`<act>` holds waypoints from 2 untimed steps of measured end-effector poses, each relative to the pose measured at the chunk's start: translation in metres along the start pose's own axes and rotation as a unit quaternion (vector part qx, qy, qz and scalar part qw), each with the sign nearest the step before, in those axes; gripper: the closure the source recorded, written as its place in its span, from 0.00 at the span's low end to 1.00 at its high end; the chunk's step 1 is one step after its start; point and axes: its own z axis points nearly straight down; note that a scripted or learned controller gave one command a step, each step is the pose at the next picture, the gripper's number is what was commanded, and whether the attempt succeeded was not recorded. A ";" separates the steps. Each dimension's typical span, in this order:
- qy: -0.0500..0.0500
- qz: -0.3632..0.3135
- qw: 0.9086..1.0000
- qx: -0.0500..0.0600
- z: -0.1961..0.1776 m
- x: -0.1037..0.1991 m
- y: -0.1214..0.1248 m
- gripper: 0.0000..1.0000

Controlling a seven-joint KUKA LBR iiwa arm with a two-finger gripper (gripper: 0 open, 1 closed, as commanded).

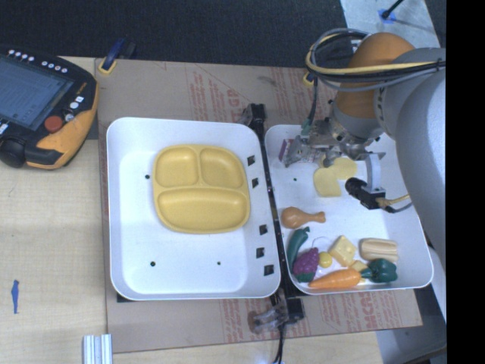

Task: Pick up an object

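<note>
My gripper (330, 147) hangs over the back part of the right bin (409, 226), below the orange band of the arm. Just in front of it a pale yellow flat piece (333, 180) lies on the bin floor. Toy foods lie further forward in the same bin: a chicken drumstick (303, 218), a green chili (297, 243), purple grapes (306, 263), a carrot (336, 280), a yellow cheese wedge (343, 250), a bread roll (377, 248) and a dark green vegetable (383, 271).
The left bin (129, 241) holds a yellow divided plate (201, 188). A teach pendant (42, 112) lies on the bench at the far left. Black clips (264, 233) line the seam between the bins. The arm's grey body (424, 142) covers the right bin's right side.
</note>
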 end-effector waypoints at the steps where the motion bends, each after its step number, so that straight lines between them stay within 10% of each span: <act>1: 0.000 0.003 1.000 0.006 0.002 -0.045 -0.064 0.00; 2: 0.002 -0.001 1.000 0.006 0.002 0.002 -0.094 0.00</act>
